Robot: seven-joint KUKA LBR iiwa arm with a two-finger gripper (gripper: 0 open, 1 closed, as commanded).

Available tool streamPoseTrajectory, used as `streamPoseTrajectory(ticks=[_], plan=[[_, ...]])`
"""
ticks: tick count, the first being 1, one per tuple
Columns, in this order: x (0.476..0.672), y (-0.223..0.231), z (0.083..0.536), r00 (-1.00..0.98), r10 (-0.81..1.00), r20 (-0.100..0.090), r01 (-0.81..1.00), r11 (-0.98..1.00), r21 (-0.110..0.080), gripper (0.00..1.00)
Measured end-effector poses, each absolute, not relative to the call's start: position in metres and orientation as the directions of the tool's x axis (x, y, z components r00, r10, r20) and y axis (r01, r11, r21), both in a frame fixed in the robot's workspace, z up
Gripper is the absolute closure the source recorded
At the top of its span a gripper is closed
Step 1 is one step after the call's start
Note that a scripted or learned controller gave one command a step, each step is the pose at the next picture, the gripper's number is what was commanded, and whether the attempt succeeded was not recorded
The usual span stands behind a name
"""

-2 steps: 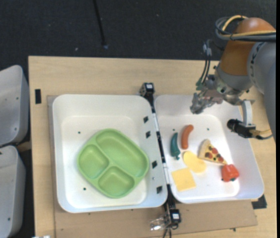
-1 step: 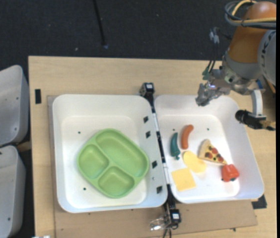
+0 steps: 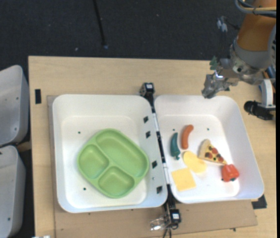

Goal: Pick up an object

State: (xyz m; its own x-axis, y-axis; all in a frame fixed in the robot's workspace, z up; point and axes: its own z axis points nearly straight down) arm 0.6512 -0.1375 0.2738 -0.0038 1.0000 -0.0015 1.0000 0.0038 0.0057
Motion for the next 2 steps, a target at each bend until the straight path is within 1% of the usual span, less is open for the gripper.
streamPoseTrajectory(ticks=[1, 2], plan=[[0.638, -0.085, 0.26, -0.005, 1.0, 0.0, 1.0, 0.005, -0.001, 1.0], [0.627, -0.043, 0.251, -0.005, 1.0, 0.0, 1.0, 0.005, -0.001, 1.0]])
